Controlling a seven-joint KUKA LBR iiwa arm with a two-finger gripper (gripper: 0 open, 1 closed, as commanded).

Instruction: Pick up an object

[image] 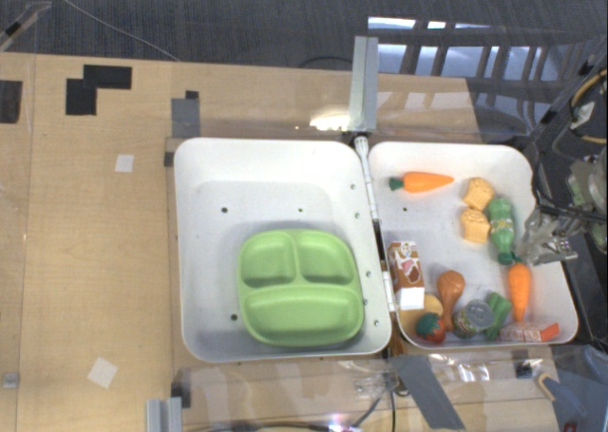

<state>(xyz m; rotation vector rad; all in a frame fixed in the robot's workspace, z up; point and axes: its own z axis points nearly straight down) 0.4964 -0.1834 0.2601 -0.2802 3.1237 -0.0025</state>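
Observation:
The right bin (446,157) holds several toy foods. An orange carrot (425,181) lies near its far wall. Two yellow pieces (476,209) sit beside a green vegetable (501,227). A second carrot (519,291) lies by the right wall. Along the near side are a brown drumstick (449,287), a small carton (406,273), a grey can (474,315) and a red-and-green piece (432,328). My gripper (543,242) hangs low over the right rim, just right of the green vegetable and above the second carrot. I see nothing held in it.
The left bin (204,231) carries a green divided plate (300,287). A metal post (365,79) stands behind the seam between the bins. Cables and the arm's body (579,174) crowd the right side. Bare wooden bench (85,250) lies to the left.

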